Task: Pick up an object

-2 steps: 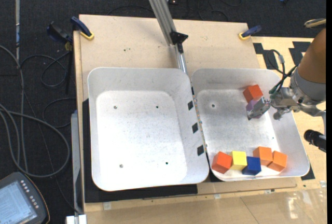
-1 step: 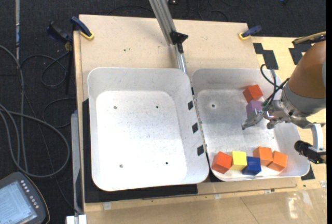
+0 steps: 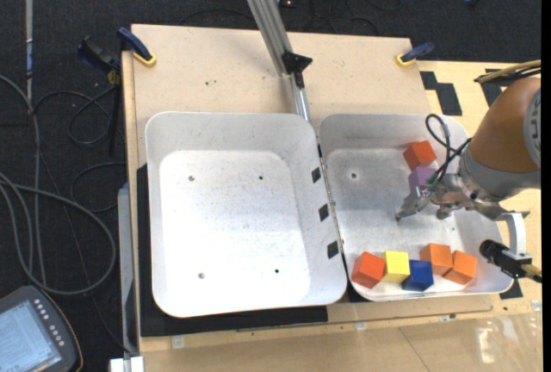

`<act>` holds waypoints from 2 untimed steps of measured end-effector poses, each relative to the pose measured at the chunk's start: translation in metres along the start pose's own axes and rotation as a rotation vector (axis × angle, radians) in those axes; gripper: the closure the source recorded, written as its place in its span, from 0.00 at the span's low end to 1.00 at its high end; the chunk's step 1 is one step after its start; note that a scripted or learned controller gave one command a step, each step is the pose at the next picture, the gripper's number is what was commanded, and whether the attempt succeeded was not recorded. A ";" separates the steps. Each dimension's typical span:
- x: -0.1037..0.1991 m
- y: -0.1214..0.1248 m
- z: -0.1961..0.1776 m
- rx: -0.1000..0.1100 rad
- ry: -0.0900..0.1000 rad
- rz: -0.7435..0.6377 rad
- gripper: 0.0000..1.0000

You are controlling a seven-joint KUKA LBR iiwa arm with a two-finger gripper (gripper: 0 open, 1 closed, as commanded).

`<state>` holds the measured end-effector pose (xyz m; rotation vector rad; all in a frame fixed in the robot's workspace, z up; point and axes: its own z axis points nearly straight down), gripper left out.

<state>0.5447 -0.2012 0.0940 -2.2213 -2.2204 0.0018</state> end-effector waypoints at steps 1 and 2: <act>0.000 0.001 -0.011 -0.004 -0.001 0.000 1.00; 0.000 -0.002 -0.055 -0.006 -0.002 -0.002 1.00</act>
